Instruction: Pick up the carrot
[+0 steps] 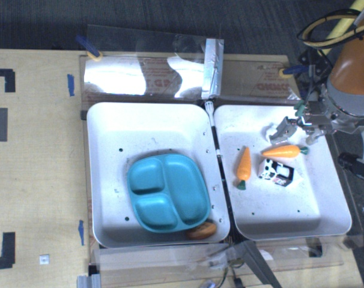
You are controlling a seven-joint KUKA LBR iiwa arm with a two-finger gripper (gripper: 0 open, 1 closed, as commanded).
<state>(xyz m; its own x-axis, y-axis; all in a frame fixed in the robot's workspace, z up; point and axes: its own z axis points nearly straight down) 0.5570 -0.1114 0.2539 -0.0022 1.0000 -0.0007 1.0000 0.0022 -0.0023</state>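
The robot's metal two-finger gripper hovers, jaws apparently parted and empty, beside a small orange plastic carrot in the right white bin; light, rigid, slick, best grasped mid-body.

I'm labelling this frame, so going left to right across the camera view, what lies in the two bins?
Blue three-compartment plate → brown rounded piece at the plate's lower edge → upright orange carrot → black-and-white cow figure. The sideways orange carrot sits above the cow, so it is left unordered.
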